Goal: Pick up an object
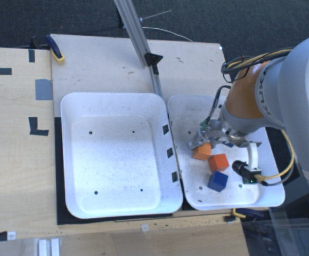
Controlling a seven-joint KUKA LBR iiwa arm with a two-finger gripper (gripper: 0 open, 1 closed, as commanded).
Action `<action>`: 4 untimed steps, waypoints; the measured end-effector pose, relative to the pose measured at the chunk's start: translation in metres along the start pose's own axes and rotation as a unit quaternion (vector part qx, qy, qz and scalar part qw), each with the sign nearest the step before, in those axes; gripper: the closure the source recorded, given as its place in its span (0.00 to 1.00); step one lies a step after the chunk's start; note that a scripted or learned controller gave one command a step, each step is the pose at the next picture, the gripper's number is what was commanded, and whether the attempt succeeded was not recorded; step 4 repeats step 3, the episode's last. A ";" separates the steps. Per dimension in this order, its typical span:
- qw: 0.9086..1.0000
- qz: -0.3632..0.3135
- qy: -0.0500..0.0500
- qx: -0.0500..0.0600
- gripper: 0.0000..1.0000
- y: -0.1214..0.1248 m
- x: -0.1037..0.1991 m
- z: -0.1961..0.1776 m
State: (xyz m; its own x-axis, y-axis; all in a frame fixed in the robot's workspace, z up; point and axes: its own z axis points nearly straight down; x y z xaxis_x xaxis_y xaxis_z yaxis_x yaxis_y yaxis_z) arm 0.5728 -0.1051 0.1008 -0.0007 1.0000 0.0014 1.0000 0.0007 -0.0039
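The gripper [203, 137] hangs low in the right bin [271, 196]; whether its fingers are apart or together cannot be told. An orange block [201, 152] lies just below the fingertips, possibly touching. A red-orange cube [218, 162] sits just beyond it, a blue cube [217, 181] further on, near the bin's front rim. Left of the fingers, bare floor runs to the wall shared with the left bin [112, 153].

bins [112, 103] white | blocks: orange [201, 152], red-orange [218, 162], blue [217, 181] | arm [282, 89] grey w/ orange band
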 end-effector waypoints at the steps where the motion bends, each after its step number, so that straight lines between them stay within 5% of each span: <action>1: 1.000 -0.003 0.000 -0.004 1.00 -0.004 0.072 -0.095; 2: 1.000 0.000 -0.001 0.001 1.00 -0.043 0.075 -0.091; 3: 1.000 -0.004 0.001 -0.001 1.00 -0.022 0.186 -0.090; 4: 1.000 -0.004 0.001 -0.001 1.00 -0.022 0.186 -0.090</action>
